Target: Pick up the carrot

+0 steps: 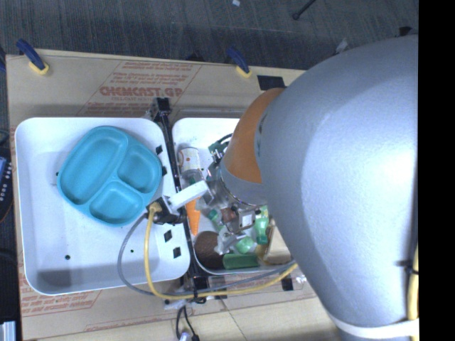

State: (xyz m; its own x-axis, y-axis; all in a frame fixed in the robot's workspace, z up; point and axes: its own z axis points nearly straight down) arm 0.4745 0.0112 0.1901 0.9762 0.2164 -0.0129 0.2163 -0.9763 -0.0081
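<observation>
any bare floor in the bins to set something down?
Left bin: free white floor below the blue divided tray, along the front wall, plus a strip by the left wall. Right bin: crowded; arm overhead, with the carrot, green items and a brown object packed beneath.

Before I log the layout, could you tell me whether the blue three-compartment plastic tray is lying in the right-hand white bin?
No, the blue three-compartment plastic tray lies in the left white bin, across the divider from the right one.
</observation>
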